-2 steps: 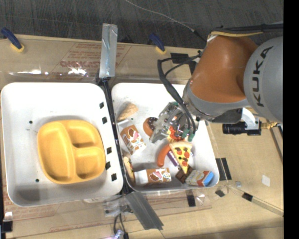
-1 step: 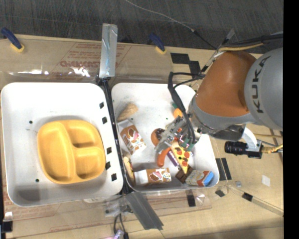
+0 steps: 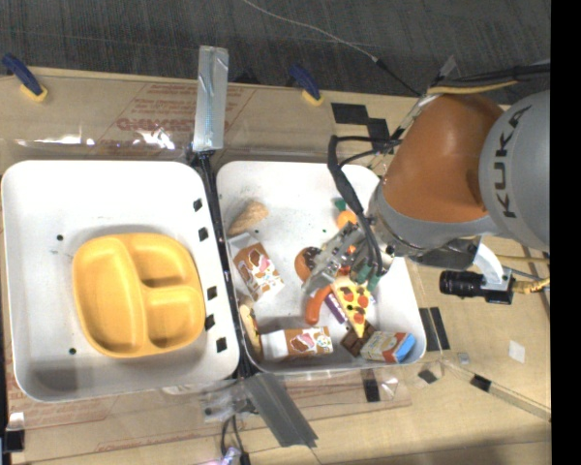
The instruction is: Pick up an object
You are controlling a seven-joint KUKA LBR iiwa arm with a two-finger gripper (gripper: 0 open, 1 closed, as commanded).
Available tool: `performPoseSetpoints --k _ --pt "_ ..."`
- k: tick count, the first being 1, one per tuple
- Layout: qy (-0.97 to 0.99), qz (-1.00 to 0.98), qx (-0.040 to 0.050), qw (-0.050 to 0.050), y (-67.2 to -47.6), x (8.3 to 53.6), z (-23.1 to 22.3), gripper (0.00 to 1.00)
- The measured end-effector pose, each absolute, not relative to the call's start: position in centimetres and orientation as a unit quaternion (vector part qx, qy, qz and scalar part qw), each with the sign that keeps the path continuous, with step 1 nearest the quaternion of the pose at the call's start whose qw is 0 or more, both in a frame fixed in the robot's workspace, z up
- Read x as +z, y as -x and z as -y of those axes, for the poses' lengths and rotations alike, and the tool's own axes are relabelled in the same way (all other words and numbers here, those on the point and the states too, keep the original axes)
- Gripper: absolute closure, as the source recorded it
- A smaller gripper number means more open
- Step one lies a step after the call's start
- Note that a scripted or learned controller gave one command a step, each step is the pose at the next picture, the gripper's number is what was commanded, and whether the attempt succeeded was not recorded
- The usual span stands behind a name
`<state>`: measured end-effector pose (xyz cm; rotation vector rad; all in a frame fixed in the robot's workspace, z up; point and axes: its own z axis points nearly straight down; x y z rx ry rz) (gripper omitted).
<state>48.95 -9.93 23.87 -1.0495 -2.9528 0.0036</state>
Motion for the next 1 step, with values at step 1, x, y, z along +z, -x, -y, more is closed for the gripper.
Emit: performPoseSetpoints --k 1 --pt "0.452 0.892 0.0011 0.002 -54.72 21.55 10.01 1.00"
